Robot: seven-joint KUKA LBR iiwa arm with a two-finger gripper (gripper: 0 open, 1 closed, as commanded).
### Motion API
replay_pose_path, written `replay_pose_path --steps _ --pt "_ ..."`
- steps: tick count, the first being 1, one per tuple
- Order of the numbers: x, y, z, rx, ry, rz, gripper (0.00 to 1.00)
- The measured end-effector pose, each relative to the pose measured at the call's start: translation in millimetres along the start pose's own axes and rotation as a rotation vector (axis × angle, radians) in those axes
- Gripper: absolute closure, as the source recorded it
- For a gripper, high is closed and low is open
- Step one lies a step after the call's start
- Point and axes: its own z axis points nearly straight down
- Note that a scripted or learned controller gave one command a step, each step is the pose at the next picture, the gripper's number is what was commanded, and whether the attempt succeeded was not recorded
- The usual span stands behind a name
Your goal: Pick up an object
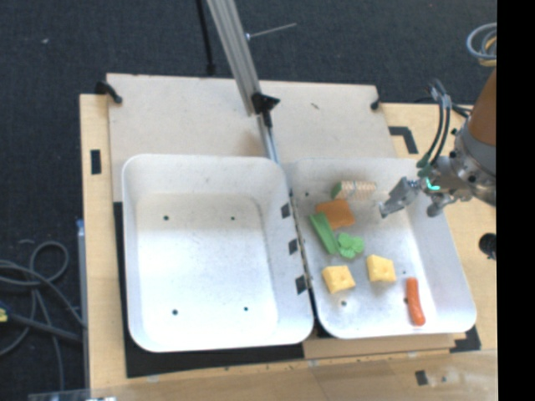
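Reaching in from the right edge of the view, the grey arm (478,140) with its orange band hung above the right bin (443,261), and its gripper (414,200) sat over that bin's upper right part. Two dark fingers showed, one at the left (394,199) and one further right (435,207), standing apart with bare white bin floor between them; the jaws were spread and held nothing.

All the loose objects lay in the right bin. A pale ridged piece (358,189) rested near the top, just left of the gripper's left finger but not touching it. Below it sat an orange block (338,214), with a long green strip (323,232) slanting beside it and a lumpy green piece (351,244) just under the block. Lower down, two yellow cubes lay near each other: one toward the bin's left side (338,279), the other a little right and higher (381,269). A small red-orange carrot-shaped piece (414,301) lay near the bottom right corner, well apart from the gripper.

The left bin (142,182) stood alongside, its wall touching the right bin's wall along the middle. Both bins rested on a light wooden bench (209,107). A slanted metal rail (234,44) ran down from the top toward the gap between the bins. Dark carpet (50,40) surrounded the bench, with cables (25,282) lying at the left.
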Motion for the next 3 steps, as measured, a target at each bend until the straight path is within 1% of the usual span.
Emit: replay_pose_path --steps 1,2,3 --pt "-0.1 0.6 -1.8 -0.004 0.000 0.001 0.00" --pt "-6.5 3.1 59.3 0.003 -0.001 0.004 0.00" --pt "-7.5 0.1 101.7 0.002 -0.001 0.004 0.00"
